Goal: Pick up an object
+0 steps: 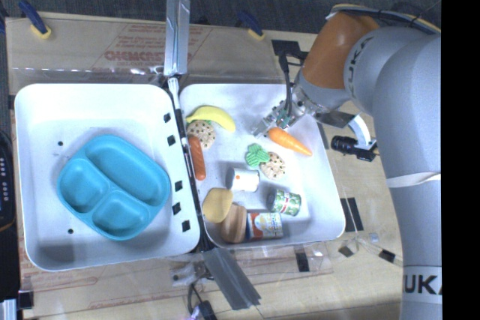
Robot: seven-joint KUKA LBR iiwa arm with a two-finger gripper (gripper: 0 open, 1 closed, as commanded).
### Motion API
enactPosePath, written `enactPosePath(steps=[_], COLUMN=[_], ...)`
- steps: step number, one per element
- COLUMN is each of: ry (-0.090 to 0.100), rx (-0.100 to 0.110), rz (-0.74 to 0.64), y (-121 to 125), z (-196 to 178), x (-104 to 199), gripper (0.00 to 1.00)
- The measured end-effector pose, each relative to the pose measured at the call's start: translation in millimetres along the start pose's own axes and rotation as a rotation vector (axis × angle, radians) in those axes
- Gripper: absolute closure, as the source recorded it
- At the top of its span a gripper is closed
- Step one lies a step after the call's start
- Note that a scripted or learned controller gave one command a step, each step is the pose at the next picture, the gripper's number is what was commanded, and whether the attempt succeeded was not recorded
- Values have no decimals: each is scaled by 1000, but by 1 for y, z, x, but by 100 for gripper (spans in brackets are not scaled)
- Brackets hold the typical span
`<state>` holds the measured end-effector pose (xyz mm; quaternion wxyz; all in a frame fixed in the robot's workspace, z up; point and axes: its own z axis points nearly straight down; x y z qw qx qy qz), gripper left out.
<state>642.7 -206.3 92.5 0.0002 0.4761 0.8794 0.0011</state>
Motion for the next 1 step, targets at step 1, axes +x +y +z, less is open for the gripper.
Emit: enactPosePath(steps=[1], ry=[-5], rx=[-1], rz=[386], y=[-21], z=[-140], x=[46], gripper=[100])
